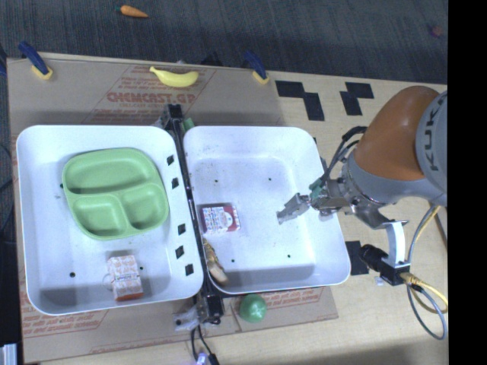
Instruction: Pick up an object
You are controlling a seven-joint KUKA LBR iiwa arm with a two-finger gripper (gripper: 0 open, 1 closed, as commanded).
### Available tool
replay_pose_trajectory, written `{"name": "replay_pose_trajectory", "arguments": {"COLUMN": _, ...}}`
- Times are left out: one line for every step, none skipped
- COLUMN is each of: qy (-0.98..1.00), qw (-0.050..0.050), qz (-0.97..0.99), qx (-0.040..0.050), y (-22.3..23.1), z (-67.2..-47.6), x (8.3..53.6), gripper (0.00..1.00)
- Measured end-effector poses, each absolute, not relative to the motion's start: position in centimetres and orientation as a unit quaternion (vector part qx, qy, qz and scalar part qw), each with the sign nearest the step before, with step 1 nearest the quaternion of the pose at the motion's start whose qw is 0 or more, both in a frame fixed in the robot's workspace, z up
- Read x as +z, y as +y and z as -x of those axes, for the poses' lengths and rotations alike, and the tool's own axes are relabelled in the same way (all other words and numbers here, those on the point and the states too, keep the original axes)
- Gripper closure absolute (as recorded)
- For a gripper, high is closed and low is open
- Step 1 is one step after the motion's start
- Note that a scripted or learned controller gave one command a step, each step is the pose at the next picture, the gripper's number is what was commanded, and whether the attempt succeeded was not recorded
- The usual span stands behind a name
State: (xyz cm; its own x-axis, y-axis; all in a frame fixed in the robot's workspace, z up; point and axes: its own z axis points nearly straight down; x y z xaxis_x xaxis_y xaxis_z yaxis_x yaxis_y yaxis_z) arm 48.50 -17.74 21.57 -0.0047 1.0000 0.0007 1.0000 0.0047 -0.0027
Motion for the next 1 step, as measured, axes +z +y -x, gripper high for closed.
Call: {"name": "replay_pose_trajectory", "arguments": {"qy": -0.710, "qw": 0.001, "qz": 0.704, "qx": 0.0012, "y": -21.06, "z": -54.26, "x": 17.80, "gripper": 0.00}}
